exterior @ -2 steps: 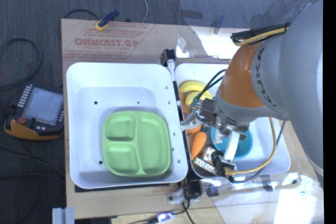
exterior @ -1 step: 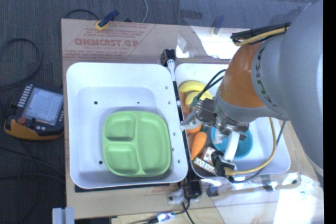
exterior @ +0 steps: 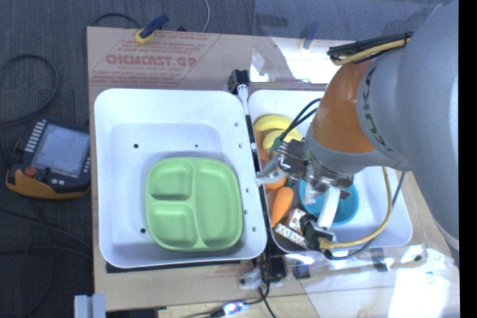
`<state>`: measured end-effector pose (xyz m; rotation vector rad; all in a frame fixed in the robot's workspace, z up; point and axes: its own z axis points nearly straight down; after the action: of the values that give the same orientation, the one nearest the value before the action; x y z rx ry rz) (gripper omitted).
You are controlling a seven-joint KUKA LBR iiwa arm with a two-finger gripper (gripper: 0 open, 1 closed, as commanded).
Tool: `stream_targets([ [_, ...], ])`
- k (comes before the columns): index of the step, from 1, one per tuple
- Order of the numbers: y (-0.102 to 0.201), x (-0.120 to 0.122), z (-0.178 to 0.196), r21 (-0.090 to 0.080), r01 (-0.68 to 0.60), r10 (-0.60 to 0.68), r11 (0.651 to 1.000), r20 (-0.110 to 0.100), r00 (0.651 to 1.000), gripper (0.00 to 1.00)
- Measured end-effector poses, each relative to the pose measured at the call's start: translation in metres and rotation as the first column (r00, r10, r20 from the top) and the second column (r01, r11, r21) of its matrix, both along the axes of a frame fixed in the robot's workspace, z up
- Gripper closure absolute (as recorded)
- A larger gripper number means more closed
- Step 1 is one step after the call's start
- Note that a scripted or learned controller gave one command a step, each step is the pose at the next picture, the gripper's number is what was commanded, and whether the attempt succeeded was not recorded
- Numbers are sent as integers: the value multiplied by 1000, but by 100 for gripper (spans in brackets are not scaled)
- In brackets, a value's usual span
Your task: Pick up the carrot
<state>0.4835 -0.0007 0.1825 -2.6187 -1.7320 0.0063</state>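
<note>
Grey arm [exterior: 417, 86] overhead, gripper [exterior: 298, 173] low in right bin [exterior: 399, 231], just above carrot [exterior: 282, 203]; fingers' state unclear. Green plate [exterior: 195, 202] left.

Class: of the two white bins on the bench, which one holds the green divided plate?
The left bin. The green divided plate lies in it; the right bin holds the carrot.

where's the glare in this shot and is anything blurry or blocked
Camera view: bright glare washes out the clear sheet behind the right bin and along the bench's front edge; the green plate in the left bin is evenly lit and sharp; the arm looms large and soft, covering much of the right bin; the carrot is partly hidden beside the gripper.
</note>
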Motion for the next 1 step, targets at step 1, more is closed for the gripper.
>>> stream_targets([
  [1,0,0,0,0,0,0,1000,0,1000,0],
])
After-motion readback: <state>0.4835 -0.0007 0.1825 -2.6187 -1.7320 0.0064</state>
